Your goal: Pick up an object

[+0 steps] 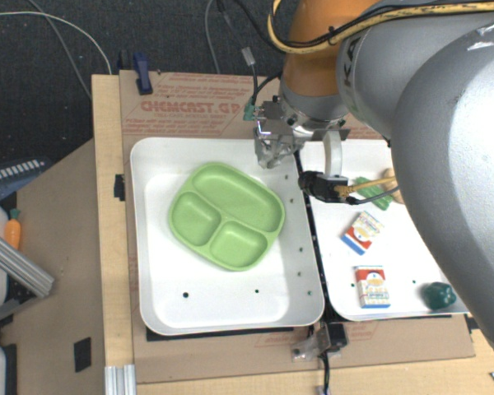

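My gripper (271, 156) hung over the left bin's (152, 303) back edge by the green plate (226, 215); finger state, can't tell.

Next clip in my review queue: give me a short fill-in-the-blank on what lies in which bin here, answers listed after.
1. The green divided plate lies in the ____ bin.
2. The plate has ____ compartments.
3. The two small cartons lie in the ____ bin.
4. The dark green lump sits near the right bin's ____ edge.

Missing words: left; three; right; front
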`<state>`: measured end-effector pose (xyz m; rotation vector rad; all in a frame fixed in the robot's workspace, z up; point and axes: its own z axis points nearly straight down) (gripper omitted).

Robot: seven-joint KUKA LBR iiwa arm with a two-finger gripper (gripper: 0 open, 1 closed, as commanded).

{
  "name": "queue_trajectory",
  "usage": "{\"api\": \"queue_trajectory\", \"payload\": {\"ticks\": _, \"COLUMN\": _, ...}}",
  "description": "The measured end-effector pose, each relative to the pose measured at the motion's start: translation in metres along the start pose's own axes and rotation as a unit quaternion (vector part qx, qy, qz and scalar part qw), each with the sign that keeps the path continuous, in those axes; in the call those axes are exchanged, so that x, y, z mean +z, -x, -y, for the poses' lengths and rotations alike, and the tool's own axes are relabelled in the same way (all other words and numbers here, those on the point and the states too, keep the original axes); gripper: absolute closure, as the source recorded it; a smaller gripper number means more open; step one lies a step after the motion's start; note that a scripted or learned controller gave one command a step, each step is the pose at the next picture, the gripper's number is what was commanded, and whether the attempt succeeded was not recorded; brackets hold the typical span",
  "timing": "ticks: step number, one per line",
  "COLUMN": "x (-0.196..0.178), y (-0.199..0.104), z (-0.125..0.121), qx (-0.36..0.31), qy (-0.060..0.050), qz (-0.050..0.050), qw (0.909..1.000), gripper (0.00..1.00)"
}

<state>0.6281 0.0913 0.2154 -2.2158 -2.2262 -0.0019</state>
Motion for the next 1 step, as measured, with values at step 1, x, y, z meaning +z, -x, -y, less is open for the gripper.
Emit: {"api": "queue_trajectory", "payload": {"ticks": 1, "x": -0.0002, "y": 0.0027, "z": -0.0002, "qx": 0.002, "qy": 0.0, "qz": 0.001, "qw": 1.0, "gripper": 0.0}}
